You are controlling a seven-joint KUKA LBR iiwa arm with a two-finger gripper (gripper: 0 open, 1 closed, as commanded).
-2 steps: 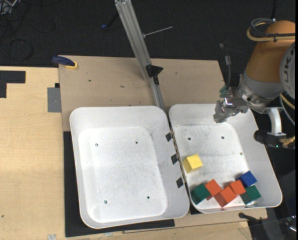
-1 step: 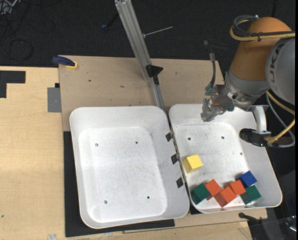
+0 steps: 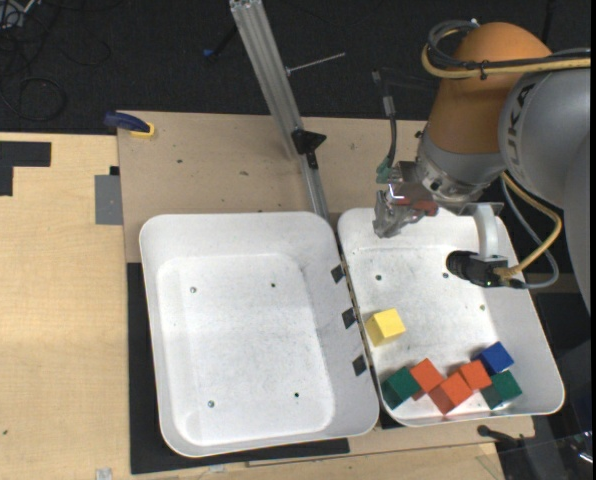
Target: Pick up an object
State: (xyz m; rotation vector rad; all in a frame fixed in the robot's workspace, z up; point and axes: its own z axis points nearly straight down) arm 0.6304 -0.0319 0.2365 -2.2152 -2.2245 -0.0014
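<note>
My gripper (image 3: 390, 221) hangs over the far left part of the right bin (image 3: 418, 268), well above the blocks. Nothing shows between its fingers. A yellow block (image 3: 385, 325) lies alone near the bin's left wall. Along the near edge a cluster sits together: a green block (image 3: 401, 384), an orange block (image 3: 426, 375), a second orange block (image 3: 458, 387), a blue block (image 3: 496, 357) and another green block (image 3: 502, 389).
The left bin (image 3: 243, 328) lies beside the right one, with black clips (image 3: 347, 317) at the seam. A slanted aluminium rail (image 3: 278, 98) rises behind the bins. A black cylinder (image 3: 473, 267) on the arm hangs over the right bin's far right.
</note>
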